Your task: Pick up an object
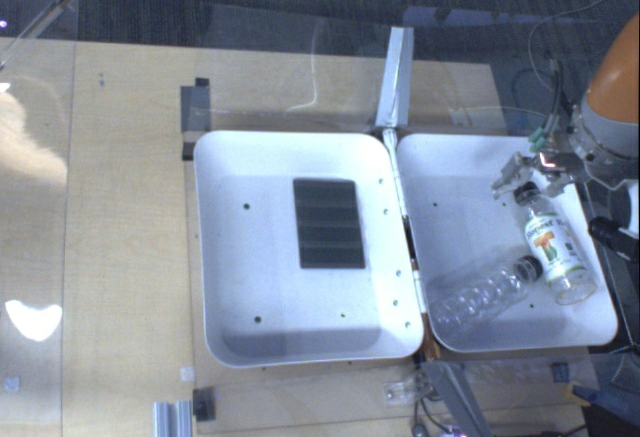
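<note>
Two bottles lie in the right bin (450,175). A clear bottle with a white, orange and green label (555,250) rests near the bin's right wall. A clear crinkled bottle with a black cap (483,295) lies slantwise just left of it, their ends close together. In the left bin (230,225) a dark flat rectangular block (328,223) lies at the middle. My gripper (512,188) hangs over the right bin's upper right part, just above the labelled bottle's top end. Its fingers stand open with nothing between them.
The grey arm with its orange band (612,85) comes in from the right edge, over the right bin's far corner. A metal bracket (395,75) stands at the back where the two bins meet. Wooden bench top (100,225) spreads out to the left.
</note>
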You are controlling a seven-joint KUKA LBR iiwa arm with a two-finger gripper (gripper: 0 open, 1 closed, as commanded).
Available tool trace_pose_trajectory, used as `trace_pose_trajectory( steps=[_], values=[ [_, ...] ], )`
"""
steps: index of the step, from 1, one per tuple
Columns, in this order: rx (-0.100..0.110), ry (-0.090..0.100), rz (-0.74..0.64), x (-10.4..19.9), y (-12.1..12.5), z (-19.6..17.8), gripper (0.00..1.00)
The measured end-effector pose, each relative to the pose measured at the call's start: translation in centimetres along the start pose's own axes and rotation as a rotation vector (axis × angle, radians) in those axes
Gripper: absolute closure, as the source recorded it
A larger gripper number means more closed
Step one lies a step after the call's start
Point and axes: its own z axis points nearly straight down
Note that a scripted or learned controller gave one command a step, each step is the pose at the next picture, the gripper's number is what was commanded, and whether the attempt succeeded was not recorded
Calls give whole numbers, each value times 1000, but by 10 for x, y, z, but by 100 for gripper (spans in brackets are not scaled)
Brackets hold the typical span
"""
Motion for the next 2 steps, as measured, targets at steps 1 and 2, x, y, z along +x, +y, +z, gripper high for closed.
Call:
trace_pose_trajectory(
  steps=[1, 2],
  values=[
    [1, -1, -52, -50, 35, 112, 0],
    [-4, -3, -154, -49, 80, 136, 0]
  ],
)
